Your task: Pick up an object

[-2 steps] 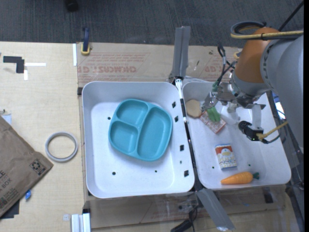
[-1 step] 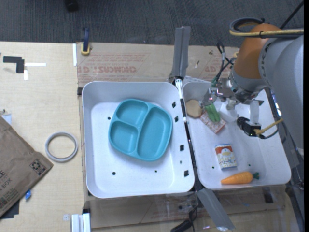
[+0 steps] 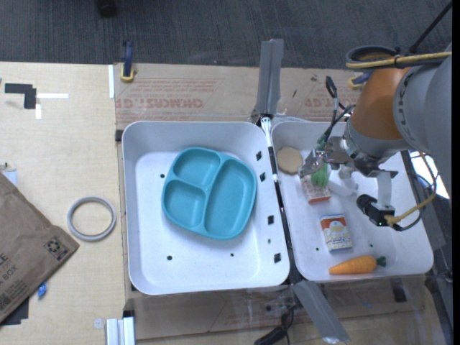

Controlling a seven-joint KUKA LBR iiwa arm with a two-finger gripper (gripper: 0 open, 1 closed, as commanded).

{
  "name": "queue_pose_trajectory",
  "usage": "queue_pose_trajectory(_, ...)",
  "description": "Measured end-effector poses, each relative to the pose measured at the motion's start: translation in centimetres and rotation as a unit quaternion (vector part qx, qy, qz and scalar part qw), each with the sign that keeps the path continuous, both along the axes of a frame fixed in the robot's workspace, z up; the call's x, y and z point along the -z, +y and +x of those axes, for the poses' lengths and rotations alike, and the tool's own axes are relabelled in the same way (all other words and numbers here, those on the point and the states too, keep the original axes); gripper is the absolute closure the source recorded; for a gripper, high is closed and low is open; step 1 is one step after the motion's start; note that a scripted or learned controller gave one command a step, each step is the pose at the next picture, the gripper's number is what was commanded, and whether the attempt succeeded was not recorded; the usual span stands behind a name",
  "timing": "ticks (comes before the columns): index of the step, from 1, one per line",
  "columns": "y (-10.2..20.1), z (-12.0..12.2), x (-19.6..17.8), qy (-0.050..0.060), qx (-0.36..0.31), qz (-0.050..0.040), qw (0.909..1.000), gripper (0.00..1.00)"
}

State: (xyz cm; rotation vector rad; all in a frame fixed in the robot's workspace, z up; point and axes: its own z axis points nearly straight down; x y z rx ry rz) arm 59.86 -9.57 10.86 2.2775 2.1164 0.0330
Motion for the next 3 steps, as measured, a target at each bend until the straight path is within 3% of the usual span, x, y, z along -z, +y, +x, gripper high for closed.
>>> queue_pose_trajectory(2,-0.14,0.58,0.15,0.005,0.017,0.002,0.9998,0.0)
queue_pose_trajectory(3,-0.36,0.68,-0.83,0.004,0.018,0.0005,0.9998,1.0)
